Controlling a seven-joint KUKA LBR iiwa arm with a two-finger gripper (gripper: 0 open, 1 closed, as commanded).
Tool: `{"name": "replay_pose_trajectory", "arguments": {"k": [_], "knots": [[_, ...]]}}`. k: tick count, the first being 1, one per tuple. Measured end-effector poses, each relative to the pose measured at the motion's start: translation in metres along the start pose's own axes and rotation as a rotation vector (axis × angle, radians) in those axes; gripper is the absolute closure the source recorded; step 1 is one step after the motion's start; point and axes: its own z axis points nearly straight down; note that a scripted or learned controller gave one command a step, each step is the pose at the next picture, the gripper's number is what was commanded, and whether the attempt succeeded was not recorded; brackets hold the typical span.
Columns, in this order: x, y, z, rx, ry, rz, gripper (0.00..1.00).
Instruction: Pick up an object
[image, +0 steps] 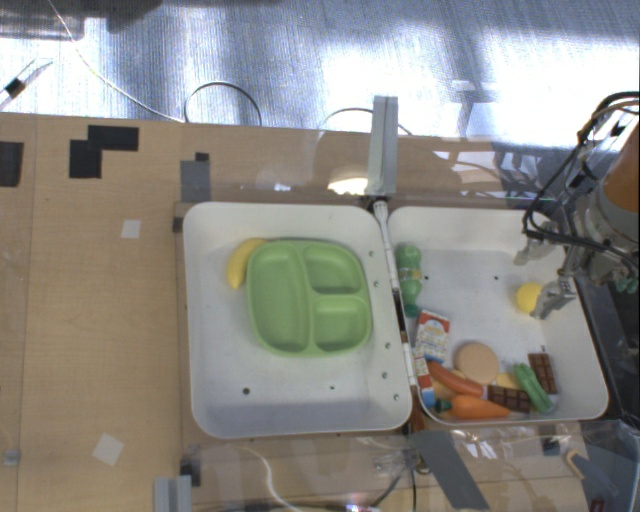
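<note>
My gripper (538, 276) hangs over the right bin (470, 250) near its right wall, open, with nothing between its fingers. A small yellow lemon-like piece (527, 296) lies on the bin floor just left of the lower fingertip (552, 298), close to it or touching. Several toy foods crowd the bin's front: a tan bun (477, 360), a red-and-white carton (432, 335), a red sausage (455, 380), an orange carrot (478, 407), a brown chocolate bar (543, 372) and a green bean (532, 388). A green item (407, 262) rests against the dividing wall.
The left bin (260, 400) holds a green divided plate (307, 297) with a yellow banana (239, 262) tucked behind its left rim. Bare white floor shows in the back middle of the right bin. Cables trail along the arm (600, 190) at the right.
</note>
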Motion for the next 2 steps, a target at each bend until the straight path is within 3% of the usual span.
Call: {"name": "replay_pose_trajectory", "arguments": {"k": [1,2], "knots": [[-0.027,0.006,0.100,0.001,-0.009,0.039,0.00],[-0.043,-0.001,0.102,0.000,-0.005,0.045,0.00]]}}
